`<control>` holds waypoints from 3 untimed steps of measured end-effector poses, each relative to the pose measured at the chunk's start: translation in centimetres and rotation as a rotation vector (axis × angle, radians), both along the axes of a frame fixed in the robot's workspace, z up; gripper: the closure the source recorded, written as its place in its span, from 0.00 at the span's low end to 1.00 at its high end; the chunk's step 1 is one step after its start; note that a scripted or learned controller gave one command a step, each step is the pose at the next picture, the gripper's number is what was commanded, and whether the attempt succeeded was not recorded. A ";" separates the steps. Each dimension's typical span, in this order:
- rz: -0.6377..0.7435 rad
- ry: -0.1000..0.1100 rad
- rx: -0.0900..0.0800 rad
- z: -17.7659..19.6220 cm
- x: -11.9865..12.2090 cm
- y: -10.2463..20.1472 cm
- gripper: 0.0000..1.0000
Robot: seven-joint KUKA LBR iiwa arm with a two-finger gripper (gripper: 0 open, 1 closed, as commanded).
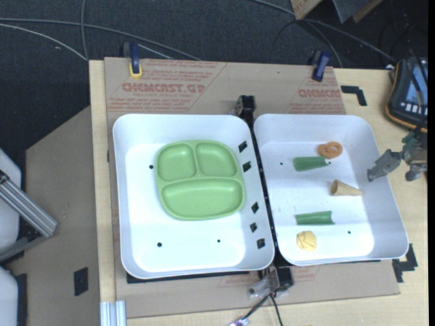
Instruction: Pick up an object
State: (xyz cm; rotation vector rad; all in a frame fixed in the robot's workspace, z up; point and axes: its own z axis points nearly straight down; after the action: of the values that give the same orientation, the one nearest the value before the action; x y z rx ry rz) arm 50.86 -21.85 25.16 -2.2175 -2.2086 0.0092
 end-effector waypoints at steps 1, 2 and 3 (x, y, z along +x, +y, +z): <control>0.004 -0.012 -0.004 0.6 0.3 0.1 0.00; 0.004 -0.006 -0.001 -5.6 0.5 -0.2 0.00; 0.004 -0.007 -0.001 -11.5 1.2 -0.5 0.00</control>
State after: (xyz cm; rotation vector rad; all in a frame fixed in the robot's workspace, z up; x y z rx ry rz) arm 52.03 -22.30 13.61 -2.2164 -2.2173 0.0027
